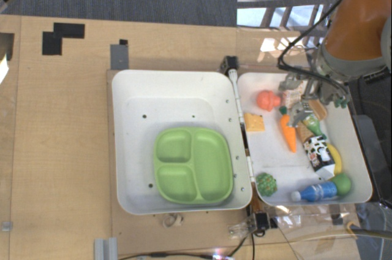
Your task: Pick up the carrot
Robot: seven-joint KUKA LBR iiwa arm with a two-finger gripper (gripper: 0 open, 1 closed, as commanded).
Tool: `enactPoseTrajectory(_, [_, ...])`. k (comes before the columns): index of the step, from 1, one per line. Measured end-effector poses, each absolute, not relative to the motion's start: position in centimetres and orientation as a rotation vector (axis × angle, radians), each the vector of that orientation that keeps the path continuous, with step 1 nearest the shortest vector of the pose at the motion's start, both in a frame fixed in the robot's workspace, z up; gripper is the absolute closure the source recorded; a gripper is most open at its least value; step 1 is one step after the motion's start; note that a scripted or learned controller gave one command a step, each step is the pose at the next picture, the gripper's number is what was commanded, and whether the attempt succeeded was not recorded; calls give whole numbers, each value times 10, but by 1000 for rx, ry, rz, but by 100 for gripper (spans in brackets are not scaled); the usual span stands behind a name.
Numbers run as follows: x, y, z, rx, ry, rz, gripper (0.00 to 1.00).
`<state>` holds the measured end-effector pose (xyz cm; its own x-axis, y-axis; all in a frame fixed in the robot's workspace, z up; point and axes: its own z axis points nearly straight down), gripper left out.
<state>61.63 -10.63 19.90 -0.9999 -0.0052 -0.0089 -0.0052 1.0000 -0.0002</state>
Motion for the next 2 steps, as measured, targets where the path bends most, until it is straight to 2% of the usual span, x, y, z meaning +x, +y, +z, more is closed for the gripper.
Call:
enactPoseTrajectory(1, [621, -114, 115, -146, 3116, -6, 0])
enactPoseTrajectory(2, [592, -89, 91, -56, 3122, -4, 0])
